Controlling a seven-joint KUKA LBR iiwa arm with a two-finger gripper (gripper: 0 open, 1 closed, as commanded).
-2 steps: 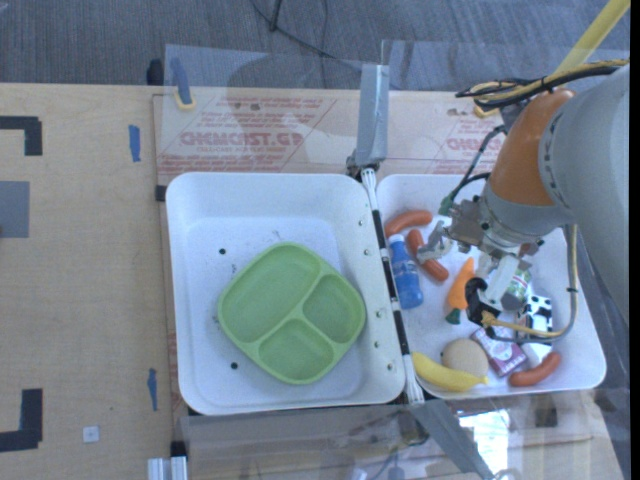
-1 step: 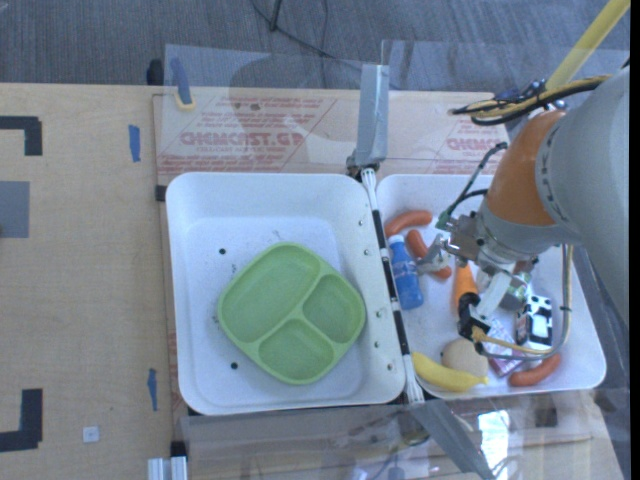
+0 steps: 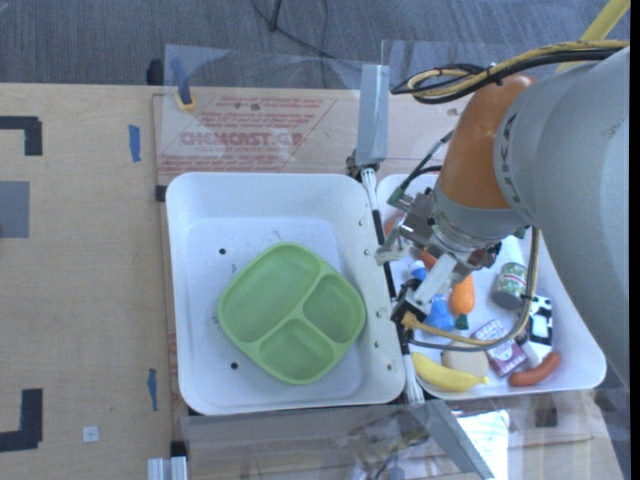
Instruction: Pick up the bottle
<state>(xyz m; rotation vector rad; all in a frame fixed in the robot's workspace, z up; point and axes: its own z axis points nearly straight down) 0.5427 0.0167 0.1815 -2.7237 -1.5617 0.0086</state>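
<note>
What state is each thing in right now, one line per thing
Green tray: lying flat in the left bin, compartments bare.
Bottle: in the right bin, not gripped.
Banana: lying flat near the front rim.
Sausage: lying beside the banana.
Gripper: low over the right bin, near its left wall.

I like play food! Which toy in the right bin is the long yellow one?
The banana, lying at the near edge of the right bin. The carrot is orange and the sausage beside it is reddish.
</note>
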